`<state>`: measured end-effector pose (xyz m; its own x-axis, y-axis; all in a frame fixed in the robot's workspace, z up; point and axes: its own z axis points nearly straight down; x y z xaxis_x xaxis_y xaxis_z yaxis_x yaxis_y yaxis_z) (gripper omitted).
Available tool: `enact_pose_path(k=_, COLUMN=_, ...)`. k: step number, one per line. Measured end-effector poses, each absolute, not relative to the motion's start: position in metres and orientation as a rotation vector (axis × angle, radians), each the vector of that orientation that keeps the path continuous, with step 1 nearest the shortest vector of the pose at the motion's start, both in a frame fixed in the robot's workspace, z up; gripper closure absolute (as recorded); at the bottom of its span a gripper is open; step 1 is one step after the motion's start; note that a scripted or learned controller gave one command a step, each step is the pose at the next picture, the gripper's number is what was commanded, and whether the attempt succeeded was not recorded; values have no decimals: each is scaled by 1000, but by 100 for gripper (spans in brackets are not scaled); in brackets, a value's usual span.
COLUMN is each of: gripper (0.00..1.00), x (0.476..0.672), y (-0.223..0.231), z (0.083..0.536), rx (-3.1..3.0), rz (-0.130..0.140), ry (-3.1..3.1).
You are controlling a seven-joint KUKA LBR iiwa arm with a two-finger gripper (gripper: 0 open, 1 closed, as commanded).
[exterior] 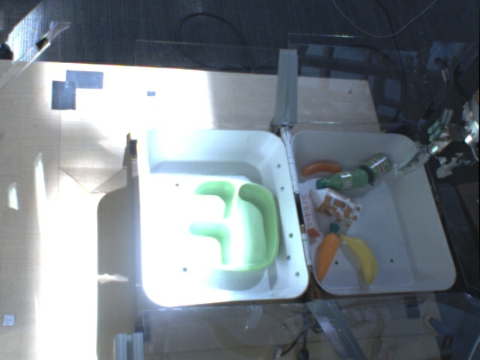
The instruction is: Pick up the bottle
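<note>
- I am looking down on a pale wooden bench [90,201] with dark floor behind it; hard light washes out the left bin [161,276], while the right bin [420,268] sits in shade.
- The bottle [346,178] is my target: green, lying on its side near the back of the right bin, its neck pointing left. I judge it was simply dropped there among the clutter, so it rests wherever it rolled.
- Its neck end lies just beside an orange sausage-shaped toy [320,169], and a shiny can [377,164] is touching or nearly touching its right end; I cannot tell which.
- Just in front of the bottle is a small carton [335,207], then a carrot [328,252] and a banana [361,257] nearer the front wall.
- A green divided tray [240,227] fills the middle of the left bin, well apart from the bottle.
- The gripper [444,147] is at the right edge, by the right bin's back corner, near the bottle but not over it. Part of it is cut off and dim, so I cannot tell how its jaws stand.
- I see nothing held, so I judge the pick not yet begun.
</note>
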<state>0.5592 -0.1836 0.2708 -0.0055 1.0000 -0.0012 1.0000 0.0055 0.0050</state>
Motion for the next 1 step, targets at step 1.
enact_pose_path(k=1, gripper=0, x=591, y=-103, z=174, rx=2302, rz=5, ry=2135)
